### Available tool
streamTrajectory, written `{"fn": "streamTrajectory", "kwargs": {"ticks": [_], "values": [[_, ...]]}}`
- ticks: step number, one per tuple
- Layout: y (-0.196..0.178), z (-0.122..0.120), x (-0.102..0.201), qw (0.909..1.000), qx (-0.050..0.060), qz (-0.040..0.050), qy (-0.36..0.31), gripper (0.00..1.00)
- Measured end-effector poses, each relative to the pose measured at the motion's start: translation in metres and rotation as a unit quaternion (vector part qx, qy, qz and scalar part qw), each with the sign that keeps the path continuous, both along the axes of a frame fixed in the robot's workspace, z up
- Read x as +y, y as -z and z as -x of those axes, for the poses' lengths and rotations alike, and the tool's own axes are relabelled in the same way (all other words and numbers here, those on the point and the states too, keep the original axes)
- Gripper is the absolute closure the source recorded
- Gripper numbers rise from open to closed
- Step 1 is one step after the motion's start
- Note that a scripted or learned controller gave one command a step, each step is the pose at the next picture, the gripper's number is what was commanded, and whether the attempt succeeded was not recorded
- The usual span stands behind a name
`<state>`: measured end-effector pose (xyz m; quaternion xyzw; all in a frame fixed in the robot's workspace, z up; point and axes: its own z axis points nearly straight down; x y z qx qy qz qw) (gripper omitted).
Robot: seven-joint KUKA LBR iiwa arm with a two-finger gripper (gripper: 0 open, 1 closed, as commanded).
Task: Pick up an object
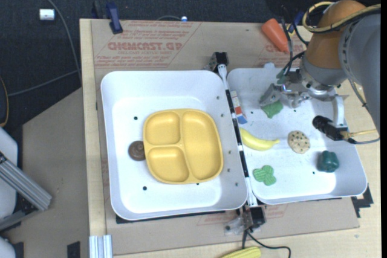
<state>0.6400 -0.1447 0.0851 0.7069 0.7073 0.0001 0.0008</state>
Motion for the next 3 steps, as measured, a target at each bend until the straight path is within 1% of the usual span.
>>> {"fn": "streamTrajectory", "kwargs": {"ticks": [1,2,3], "values": [[-0.01,-0.001,0.0,1.0,-0.001,0.0003,0.0,1.0],[-0.002,0.025,0.033,1.0,-0.001,0.0001,0.0,1.0],[0.0,0.026,0.033,1.0,0.0,-0.0002,0.0,0.0]]}}
